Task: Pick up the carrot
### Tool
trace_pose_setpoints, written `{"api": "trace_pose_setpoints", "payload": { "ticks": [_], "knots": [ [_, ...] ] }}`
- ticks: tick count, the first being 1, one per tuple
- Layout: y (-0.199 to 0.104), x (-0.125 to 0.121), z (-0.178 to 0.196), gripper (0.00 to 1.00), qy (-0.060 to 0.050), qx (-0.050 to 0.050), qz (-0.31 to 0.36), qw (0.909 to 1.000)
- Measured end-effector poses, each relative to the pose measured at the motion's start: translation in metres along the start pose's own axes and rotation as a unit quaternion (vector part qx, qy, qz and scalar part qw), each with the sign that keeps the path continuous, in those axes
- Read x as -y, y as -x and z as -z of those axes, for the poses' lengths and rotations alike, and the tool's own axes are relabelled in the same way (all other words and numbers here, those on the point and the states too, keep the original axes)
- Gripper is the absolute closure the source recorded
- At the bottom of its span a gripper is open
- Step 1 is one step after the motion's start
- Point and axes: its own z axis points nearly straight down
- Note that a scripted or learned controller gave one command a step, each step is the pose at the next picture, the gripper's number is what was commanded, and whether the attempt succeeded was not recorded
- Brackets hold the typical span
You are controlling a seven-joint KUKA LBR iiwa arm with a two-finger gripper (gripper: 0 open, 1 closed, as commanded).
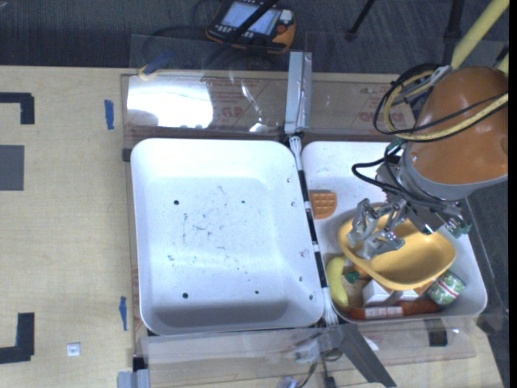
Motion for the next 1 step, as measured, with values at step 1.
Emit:
{"api": "trace_pose_setpoints", "payload": {
  "ticks": [1],
  "knots": [
    [0.0019,0.0003,0.0109,1.0,-0.001,0.004,-0.002,1.0]
  ]
}}
